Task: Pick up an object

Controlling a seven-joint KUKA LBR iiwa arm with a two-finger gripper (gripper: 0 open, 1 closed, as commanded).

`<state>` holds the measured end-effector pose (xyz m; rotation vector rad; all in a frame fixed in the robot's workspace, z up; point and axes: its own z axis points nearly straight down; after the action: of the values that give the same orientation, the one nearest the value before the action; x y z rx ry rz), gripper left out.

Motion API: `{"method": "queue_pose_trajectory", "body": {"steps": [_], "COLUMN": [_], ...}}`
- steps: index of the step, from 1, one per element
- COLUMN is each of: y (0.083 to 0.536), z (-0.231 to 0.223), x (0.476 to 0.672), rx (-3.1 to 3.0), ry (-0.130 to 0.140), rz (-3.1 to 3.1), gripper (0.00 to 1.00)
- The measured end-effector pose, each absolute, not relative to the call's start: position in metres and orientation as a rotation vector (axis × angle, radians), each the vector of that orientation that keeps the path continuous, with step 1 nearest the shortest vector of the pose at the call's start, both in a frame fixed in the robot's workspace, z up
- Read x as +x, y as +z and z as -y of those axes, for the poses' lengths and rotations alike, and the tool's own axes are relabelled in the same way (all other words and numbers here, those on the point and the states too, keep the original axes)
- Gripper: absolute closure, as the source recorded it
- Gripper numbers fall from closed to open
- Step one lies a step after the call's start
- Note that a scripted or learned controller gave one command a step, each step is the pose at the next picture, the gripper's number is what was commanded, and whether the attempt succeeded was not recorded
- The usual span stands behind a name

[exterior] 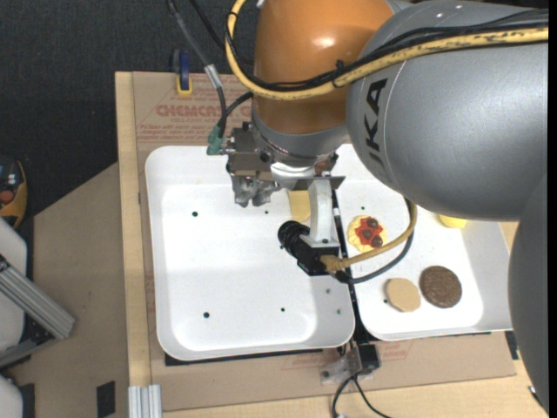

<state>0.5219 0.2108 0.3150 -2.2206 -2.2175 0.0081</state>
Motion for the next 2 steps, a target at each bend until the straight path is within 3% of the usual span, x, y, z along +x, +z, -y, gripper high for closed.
{"method": "queue_pose_trajectory", "body": {"steps": [1,2], "y": [0.307,0.36], "z": [-0.225,-0.214], "x": [0.498,0.479], "rx": [-2.217,-2.222], "ry": [0.006,-0.009], "rz": [2.222,2.224], "gripper": [1.0,1.0]}}
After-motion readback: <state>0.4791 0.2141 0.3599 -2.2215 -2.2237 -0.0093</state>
